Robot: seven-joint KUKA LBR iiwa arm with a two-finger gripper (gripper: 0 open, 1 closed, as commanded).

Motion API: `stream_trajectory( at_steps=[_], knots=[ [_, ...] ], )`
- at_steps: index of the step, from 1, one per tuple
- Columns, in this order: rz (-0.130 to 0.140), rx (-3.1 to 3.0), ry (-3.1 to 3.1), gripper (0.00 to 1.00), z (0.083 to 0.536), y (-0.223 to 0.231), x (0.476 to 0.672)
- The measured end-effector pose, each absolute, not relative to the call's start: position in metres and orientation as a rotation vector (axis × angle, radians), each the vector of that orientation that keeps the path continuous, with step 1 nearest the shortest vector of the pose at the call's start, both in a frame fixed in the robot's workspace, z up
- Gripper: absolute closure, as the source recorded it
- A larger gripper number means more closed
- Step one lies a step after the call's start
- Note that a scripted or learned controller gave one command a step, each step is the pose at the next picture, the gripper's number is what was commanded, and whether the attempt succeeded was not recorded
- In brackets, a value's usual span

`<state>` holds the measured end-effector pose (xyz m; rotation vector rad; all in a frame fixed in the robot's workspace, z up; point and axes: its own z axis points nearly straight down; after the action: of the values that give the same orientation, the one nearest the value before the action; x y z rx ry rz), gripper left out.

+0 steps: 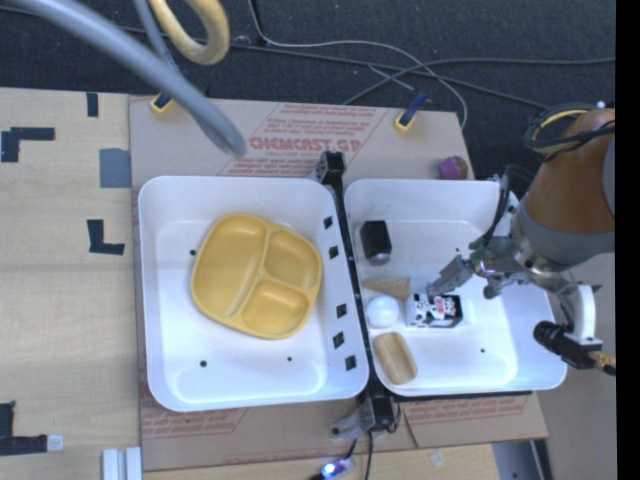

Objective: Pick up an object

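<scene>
Your gripper (440, 293) is low in the right bin (480, 368), its jaws right over a small black-and-white block (436, 311) on the bin floor. You cannot tell from this slant whether the jaws are open or closed, nor whether they touch the block, so do not count it as held.

The likeliest trouble is the crowding. A smooth white ball (381, 312) sits just left of the block, and a pale wedge-shaped piece (392, 288) lies near both. If the jaws come down off-centre, you may nudge the ball, which looks ready to roll, or pinch only a corner of the block so it slips out on the lift. The bin floor looks slick, glossy plastic, so a pushed thing would slide rather than stay.

Also in this bin are a dark, matte, cylinder-like thing (376, 240) toward the far left and a tan, rounded, bread-like piece (394, 357) at the near left. The left bin (170, 368) holds a yellow divided plate (257, 274), smooth and shallow, well apart from the gripper.
</scene>
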<state>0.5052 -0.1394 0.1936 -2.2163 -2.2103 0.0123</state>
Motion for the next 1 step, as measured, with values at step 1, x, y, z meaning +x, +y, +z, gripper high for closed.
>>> stream_trajectory(
  at_steps=[1],
  knots=[
    [0.003,-2.218,-2.22,0.0,0.1987,-0.1391,0.5078]
  ],
)
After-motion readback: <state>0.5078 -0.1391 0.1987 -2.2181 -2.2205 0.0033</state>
